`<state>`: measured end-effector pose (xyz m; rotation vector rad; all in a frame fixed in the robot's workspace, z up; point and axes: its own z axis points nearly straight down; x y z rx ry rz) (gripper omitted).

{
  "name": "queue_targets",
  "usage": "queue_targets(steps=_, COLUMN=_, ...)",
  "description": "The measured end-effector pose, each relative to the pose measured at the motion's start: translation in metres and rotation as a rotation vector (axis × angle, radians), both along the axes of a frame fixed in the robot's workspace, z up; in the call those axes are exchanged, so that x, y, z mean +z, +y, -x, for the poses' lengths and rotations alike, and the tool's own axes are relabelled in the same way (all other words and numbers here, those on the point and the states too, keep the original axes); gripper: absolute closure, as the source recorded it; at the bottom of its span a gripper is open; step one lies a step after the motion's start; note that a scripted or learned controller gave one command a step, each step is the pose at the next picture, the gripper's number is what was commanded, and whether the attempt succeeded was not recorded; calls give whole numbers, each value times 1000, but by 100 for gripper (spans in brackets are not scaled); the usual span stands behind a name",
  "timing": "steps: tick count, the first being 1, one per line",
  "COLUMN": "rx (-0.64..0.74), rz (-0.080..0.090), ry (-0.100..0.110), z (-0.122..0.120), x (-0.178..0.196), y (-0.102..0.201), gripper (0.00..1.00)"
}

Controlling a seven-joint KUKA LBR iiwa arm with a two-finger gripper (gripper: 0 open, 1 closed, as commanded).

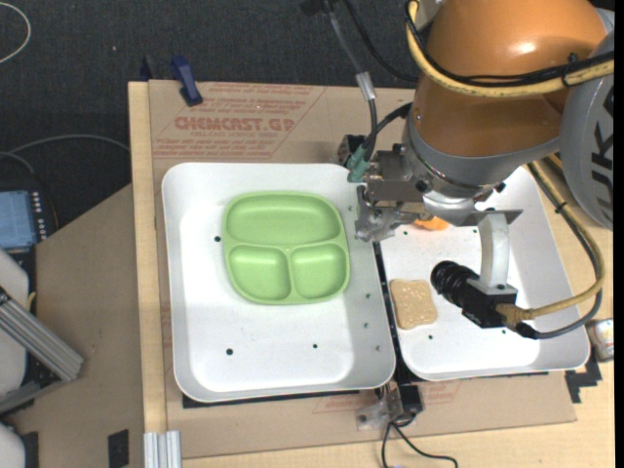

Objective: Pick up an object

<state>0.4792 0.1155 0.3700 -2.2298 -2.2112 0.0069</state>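
Two shallow white bins sit side by side on the brown board [244,115] that bears red printed lettering. Left bin [190,339]: holds one light green divided plate [286,247], lying flat in the upper middle of the bin, one large compartment toward the far side and two smaller ones toward the near side; all three compartments look bare. A few small dark specks dot the white floor around it. Right bin [546,349]: holds a tan, square, slice-like piece [414,303], speckled like toast, lying flat at the bin's near-left corner, just beside the wall shared with the left bin. A small orange object [429,225] shows in the far part of the same bin, partly hidden under my wrist, so I cannot name it further. My arm [507,57] reaches over the right bin from the right, its orange band large in the upper part of the view. My gripper [375,217] hangs low at the divide between the two bins, near the orange object and apart from the tan piece; whether it is wide or narrow I cannot tell, since the wrist hardware covers it. A black cylindrical attachment [468,295] with a yellow-tan cable juts over the right bin, just right of the tan piece.
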Motion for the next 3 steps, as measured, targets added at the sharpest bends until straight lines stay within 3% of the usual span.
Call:
queue_targets(steps=1, rx=13, rz=-8, ry=-18, z=-1, x=108, y=35, gripper=100)
queue_targets(steps=2, rx=15, rz=0, ry=6, z=1, x=31, y=94, gripper=100)
queue_targets(steps=3, rx=1, rz=0, ry=2, z=0, x=4, y=34, gripper=100)
